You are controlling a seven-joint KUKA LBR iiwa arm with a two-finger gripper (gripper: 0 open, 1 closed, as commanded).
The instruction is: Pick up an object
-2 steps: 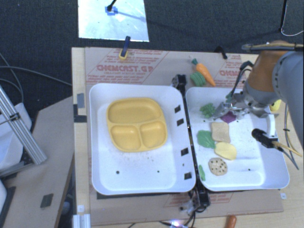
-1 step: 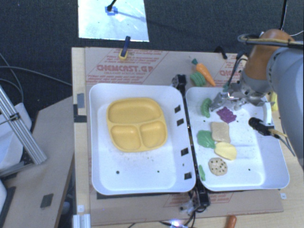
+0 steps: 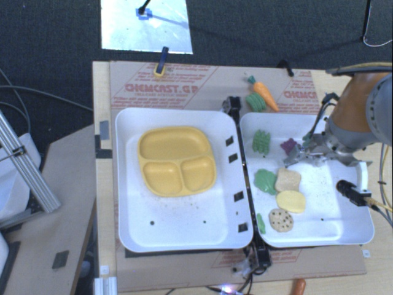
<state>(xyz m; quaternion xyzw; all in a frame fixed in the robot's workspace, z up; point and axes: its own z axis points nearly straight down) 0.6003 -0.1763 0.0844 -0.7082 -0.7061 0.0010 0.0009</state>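
The arm (image 3: 362, 112) was cut off by the right edge, only its orange band and wrist in frame. The claw (image 3: 301, 155) sat low over the right bin (image 3: 350, 226), its fingers too small and blurred to read. An orange object (image 3: 298, 286) at the desk's front was cropped by the bottom edge.

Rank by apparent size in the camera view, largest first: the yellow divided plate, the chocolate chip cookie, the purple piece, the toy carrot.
1. yellow divided plate, by far the largest.
2. toy carrot and chocolate chip cookie: too alike to rank.
3. purple piece, smallest.
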